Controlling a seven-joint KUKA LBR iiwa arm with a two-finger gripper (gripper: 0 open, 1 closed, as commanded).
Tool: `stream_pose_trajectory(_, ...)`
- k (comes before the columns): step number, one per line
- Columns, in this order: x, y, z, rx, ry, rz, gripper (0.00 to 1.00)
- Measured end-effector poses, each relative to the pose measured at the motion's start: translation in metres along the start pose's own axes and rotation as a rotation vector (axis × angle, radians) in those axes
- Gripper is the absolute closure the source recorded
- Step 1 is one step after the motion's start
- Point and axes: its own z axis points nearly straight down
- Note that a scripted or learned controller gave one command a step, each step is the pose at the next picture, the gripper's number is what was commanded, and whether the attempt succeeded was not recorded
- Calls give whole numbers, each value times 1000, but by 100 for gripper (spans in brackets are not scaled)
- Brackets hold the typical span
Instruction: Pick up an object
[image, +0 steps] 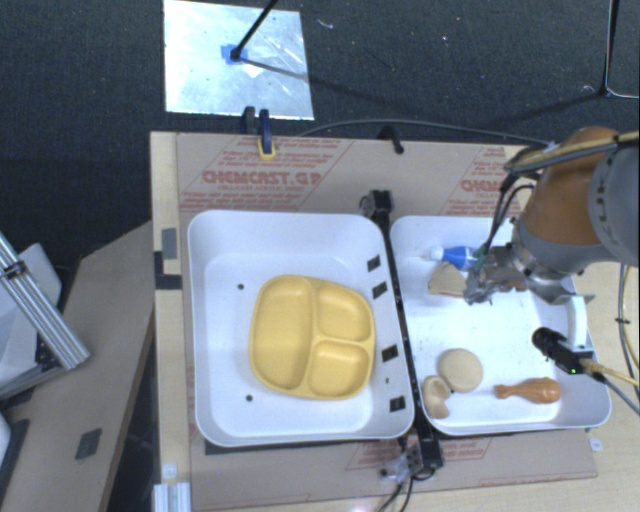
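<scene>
At the near edge, the desk shows a strip of brown board printed with red lettering, and a small cluster of clips and wires sits where the two bins meet. On it rest the two white bins side by side, touching along a dark centre seam. The left bin holds a yellow divided plate lying flat near its middle. In the right bin, nearest the front, lie a small pale shell-like piece, a round beige bun just beside it, and a brown drumstick to their right. Farther back in that bin, a tan wedge lies touching a blue-and-white object. The tool hangs right over the wedge's right end; I cannot tell how it is set. Beyond the bins the printed board continues to a yellow-and-blue clamp, then dark carpet with a shiny grey sheet. An aluminium rail crosses at left.
</scene>
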Motion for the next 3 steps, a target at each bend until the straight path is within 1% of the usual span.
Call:
stream_pose_trajectory(1, -2, 5, -65, -2, -1, 0, 100)
stream_pose_trajectory(2, -3, 6, -75, 3, 1, 0, 100)
stream_pose_trajectory(3, 51, 18, -66, 4, 3, -5, 100)
